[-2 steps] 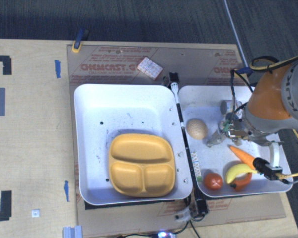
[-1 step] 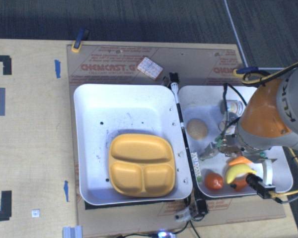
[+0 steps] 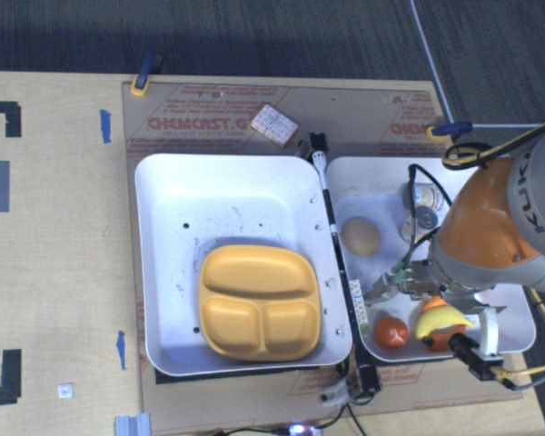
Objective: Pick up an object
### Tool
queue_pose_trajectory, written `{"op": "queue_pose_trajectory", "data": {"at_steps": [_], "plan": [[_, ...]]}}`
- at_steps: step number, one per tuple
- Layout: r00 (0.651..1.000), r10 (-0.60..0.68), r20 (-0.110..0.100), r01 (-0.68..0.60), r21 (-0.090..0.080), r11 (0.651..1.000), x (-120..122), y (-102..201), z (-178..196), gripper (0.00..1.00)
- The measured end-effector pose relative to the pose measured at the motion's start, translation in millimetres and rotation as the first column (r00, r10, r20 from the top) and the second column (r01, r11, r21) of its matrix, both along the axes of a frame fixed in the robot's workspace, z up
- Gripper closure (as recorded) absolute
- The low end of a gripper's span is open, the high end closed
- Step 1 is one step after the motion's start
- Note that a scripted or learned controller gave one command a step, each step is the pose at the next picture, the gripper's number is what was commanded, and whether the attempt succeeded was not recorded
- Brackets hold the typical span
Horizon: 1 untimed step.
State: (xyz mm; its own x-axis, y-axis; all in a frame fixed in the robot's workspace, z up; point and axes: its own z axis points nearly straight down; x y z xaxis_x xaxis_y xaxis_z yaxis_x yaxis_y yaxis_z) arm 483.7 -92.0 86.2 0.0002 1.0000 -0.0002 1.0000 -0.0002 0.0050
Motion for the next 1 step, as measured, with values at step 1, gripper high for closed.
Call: {"op": "queue_pose_trajectory", "data": {"at_steps": [1], "plan": [[1.000, 0.001, 0.001, -0.001, 0.001, 1.000, -1.7, -1.2, 0.2, 0.00]]}}
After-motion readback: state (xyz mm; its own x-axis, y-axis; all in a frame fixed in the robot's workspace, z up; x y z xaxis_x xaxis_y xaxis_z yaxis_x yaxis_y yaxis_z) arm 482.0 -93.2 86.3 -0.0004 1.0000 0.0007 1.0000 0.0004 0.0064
